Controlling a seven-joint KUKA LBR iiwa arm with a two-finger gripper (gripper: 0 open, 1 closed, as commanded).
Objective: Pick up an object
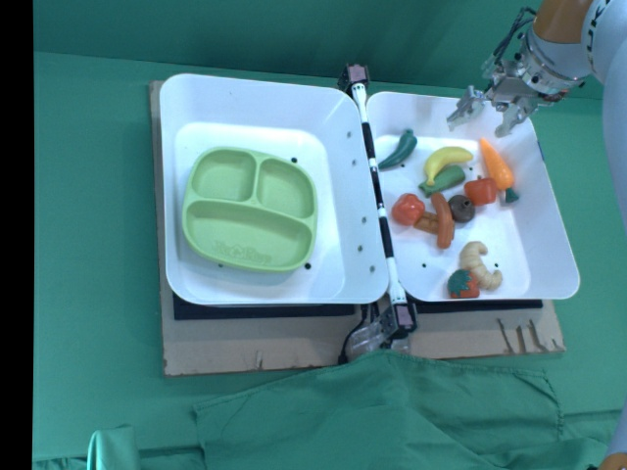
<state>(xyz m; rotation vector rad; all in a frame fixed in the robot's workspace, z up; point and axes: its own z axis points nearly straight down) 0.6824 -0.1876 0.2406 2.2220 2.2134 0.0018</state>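
Toy foods (451, 209) scattered in right bin (549, 253)

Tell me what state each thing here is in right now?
Gripper: open, holding nothing, above the right bin's far edge.
Green divided plate: lying flat in the left bin.
Carrot: lying loose.
Banana: lying loose, touching a green vegetable.
Croissant: lying loose.

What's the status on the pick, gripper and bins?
Gripper open, holding nothing, above the right bin's far edge. Toy food untouched in that bin; carrot and banana nearest. Nothing in the way.
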